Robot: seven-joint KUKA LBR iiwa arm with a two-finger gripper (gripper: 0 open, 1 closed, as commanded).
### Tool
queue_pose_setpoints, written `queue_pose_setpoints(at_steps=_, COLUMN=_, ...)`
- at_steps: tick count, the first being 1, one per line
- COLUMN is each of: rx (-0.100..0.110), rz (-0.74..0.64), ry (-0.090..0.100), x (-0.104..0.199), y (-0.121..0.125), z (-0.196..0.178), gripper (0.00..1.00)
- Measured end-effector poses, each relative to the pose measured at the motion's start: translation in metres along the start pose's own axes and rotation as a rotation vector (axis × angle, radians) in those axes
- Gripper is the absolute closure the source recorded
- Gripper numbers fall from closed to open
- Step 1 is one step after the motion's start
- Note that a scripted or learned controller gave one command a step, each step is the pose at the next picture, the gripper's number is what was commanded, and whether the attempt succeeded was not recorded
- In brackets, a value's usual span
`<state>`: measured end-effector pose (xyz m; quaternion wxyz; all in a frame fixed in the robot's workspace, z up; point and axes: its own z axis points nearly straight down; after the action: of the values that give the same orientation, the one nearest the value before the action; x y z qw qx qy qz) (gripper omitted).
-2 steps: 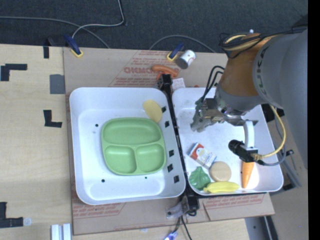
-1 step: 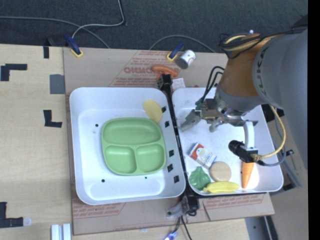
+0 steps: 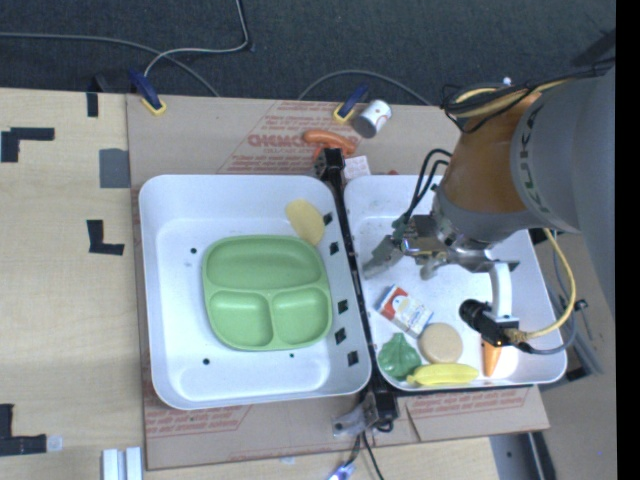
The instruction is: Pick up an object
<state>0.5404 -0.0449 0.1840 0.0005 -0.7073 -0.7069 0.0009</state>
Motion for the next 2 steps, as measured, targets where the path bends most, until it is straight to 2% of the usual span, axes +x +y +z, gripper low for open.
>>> queue_pose_setpoints(at_steps=1, rx=0.000, rz=0.000, ry=0.000, x=-0.014, y=-0.025, z=0.000, gripper=0.00)
queue_pose_setpoints(at_steps=2, rx=-0.005, rz=-0.001, ry=0.001, x=-0.051, y=-0.005, z=0.098, gripper=0.00)
